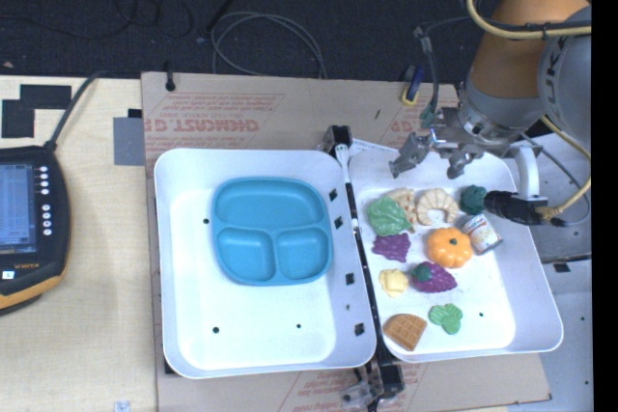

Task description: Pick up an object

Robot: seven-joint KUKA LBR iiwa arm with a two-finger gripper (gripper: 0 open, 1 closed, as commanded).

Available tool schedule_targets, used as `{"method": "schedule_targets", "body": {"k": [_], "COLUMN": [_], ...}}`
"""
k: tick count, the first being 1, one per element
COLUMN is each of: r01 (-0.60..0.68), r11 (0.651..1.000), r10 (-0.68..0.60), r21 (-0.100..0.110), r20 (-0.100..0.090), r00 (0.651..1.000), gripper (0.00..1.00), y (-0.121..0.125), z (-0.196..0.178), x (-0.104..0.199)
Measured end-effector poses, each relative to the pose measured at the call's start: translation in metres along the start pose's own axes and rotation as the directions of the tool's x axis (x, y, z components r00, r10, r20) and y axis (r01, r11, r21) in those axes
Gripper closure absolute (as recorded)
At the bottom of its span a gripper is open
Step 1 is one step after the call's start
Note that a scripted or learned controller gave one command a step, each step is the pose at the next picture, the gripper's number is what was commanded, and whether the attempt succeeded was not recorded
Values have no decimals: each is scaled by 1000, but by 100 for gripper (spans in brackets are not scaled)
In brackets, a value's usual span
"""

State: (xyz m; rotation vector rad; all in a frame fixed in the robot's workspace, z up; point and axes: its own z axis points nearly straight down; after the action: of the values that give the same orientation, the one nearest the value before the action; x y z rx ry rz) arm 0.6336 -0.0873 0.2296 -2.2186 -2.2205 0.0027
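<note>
Right bin (pixel 526 328) holds toy foods; gripper (pixel 436 152) hovers above, fingers apart, empty. No object grasped yet.

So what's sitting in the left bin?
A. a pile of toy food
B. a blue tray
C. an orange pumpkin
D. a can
B: the blue tray lies in the left bin, while the toy food is all in the right bin.

Robotics lab: teach pendant (pixel 24 217), cables (pixel 261 39).
</note>
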Motion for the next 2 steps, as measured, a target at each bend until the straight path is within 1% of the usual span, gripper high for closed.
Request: {"method": "schedule_targets", "body": {"k": [1,2], "r01": [-5,0], "r11": [1000,1000], "r10": [5,0], "r21": [3,-4], "r20": [-2,0], "r00": [1000,1000], "gripper": [0,0], "y": [-18,12], "z": [148,141], "x": [-31,-63]}}
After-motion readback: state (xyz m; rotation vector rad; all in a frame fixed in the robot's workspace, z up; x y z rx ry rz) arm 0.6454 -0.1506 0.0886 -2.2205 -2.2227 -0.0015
